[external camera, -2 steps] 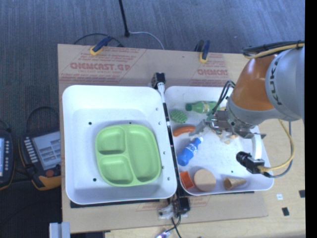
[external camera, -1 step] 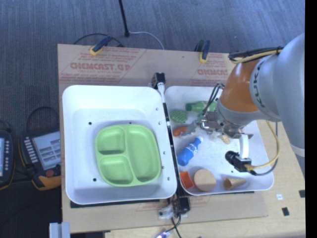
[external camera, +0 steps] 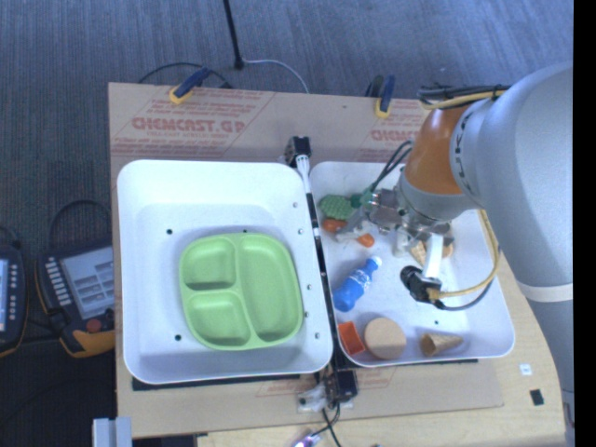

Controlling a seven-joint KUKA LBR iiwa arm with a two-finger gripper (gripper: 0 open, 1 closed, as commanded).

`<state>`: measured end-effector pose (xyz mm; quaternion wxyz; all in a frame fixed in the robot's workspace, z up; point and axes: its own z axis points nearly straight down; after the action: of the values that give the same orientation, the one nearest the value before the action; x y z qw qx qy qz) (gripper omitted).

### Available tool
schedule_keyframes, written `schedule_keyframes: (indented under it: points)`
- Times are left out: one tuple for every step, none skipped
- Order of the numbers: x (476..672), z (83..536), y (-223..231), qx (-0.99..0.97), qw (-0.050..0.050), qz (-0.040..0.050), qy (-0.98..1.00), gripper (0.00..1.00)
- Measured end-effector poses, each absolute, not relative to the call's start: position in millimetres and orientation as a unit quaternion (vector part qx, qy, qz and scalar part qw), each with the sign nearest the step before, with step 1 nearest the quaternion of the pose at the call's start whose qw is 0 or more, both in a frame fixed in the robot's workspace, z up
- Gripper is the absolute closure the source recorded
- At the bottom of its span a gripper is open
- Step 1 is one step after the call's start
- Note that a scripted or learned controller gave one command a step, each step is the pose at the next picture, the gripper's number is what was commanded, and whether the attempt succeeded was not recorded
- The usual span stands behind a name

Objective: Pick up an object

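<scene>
Grey arm (external camera: 531, 156) looms over our right bin (external camera: 498, 343); its gripper (external camera: 386, 214), grip state unreadable, sits at 12 o'clock from the blue bottle (external camera: 357, 284), presumably seeking 1 object.

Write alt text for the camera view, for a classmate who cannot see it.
A grey robot arm with an orange band reaches from the right over the right bin, which holds a blue bottle, a round tan object and other small items. The left bin holds a green divided plate.
</scene>
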<state>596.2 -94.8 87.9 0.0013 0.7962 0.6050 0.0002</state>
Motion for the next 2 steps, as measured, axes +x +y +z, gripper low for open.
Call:
schedule_keyframes:
  points:
    - [598.0,99.6,-96.2,0.796,0.005,0.0019,0.605,1.00]
    - [597.8,99.3,-96.1,0.796,0.005,0.0017,0.605,0.00]
